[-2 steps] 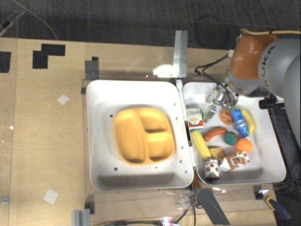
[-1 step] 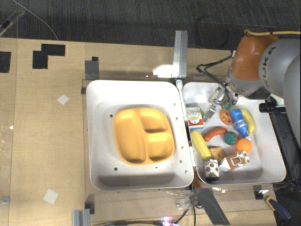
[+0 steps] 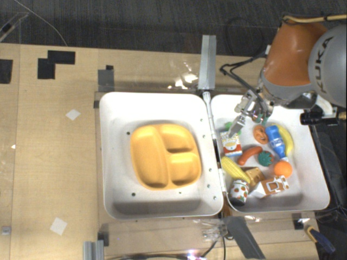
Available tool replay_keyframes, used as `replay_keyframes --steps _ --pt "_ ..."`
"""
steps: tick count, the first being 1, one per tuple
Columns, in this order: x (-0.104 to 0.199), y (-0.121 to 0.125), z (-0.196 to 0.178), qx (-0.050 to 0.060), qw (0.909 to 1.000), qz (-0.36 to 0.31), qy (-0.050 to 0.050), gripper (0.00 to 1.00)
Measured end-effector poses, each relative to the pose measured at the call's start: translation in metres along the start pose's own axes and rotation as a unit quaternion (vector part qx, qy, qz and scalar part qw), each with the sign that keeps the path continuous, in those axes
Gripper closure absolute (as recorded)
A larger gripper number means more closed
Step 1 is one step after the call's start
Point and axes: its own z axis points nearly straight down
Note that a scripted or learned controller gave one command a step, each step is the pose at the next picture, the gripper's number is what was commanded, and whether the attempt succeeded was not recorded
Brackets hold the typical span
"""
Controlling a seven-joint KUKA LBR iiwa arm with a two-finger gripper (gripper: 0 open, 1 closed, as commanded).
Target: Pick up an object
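Fingers of the gripper [image 3: 234, 128] look parted and hold nothing, hanging over the right bin's [image 3: 317, 196] left edge; the carton [image 3: 231, 144] lies just below them.

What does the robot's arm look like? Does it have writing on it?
The arm is big and rounded, grey with a wide orange band above the wrist. Dark letters spelling KUKA run along the grey part. A black cable loops out beside it. At the end sits a small silvery metal claw with thin fingers.
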Motion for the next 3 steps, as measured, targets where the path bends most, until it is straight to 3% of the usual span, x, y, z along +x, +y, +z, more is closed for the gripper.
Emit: replay_keyframes --steps 1,2,3 --pt "-0.048 -0.011 0.085 -0.001 0.9858 -0.168 -0.005 0.0" --pt "-0.059 -0.007 0.094 0.002 0.9984 -0.056 0.008 0.0" --pt "-0.059 -0.016 0.095 -0.002 0.9754 0.221 0.003 0.0"
